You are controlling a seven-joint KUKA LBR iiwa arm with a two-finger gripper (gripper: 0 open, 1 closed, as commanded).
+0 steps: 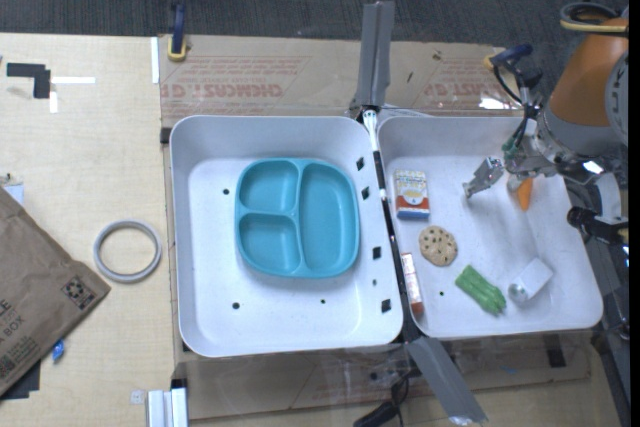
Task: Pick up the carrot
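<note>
The gripper (497, 173) hangs over the far part of the right bin (570, 315), and I cannot tell how its jaws stand, because the metal parts blur together at this size. The carrot (523, 192) shows as a small orange piece just beside the jaws, on the arm's side of them; whether it is clamped, only touched, or lying free on the bin floor cannot be told, so I judge the pick as at most under way, with the lift left to do. Nearer the camera than the jaws lie a cookie (437, 245), a green toy (481, 291) and a pale grey object (531, 279); a small carton (411, 194) stands toward the divider. The left bin (200, 315) holds a teal divided plate (298, 217). Both bins rest on brown cardboard on a pale bench, where a tape ring (127, 249) lies well apart; dark carpet lies beyond.
</note>
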